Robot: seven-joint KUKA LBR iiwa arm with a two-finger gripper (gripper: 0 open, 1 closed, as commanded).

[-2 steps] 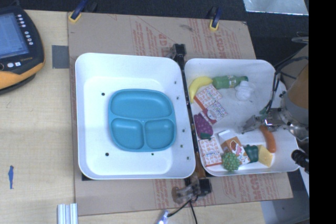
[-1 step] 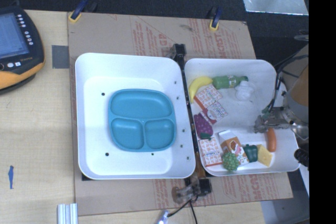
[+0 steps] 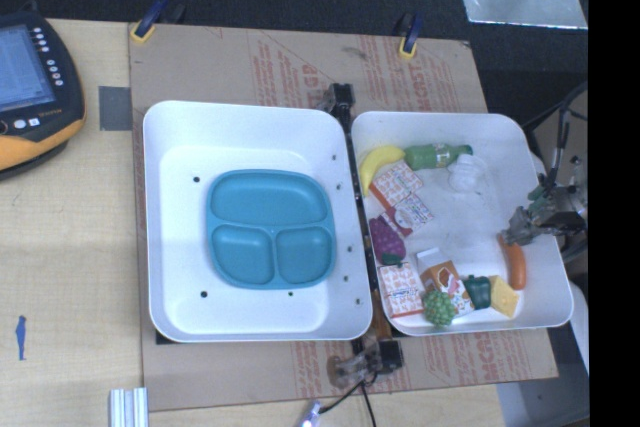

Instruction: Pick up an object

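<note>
Objects for picking lie jumbled in the right bin (image 3: 520,137): a yellow banana (image 3: 378,162) at its upper left, a green bottle (image 3: 436,156) just beside it, and a printed card (image 3: 402,194) below them. A dark purple piece (image 3: 386,239) sits near the bin's left wall. Along the lower edge are another printed card (image 3: 401,289), a small carton (image 3: 444,276), a green bumpy vegetable (image 3: 438,307), a dark green block (image 3: 478,290) and a yellow wedge (image 3: 505,298). An orange sausage (image 3: 515,266) lies upright near the right wall.

The tool (image 3: 527,223) hangs at the right rim of that bin, just above the sausage; whether it is wide or narrow I cannot tell, and nothing shows in its grip.

The left bin (image 3: 170,140) holds a blue divided plate (image 3: 270,226). A tablet-like controller (image 3: 28,85) rests on the table (image 3: 60,245) at the far left.
</note>
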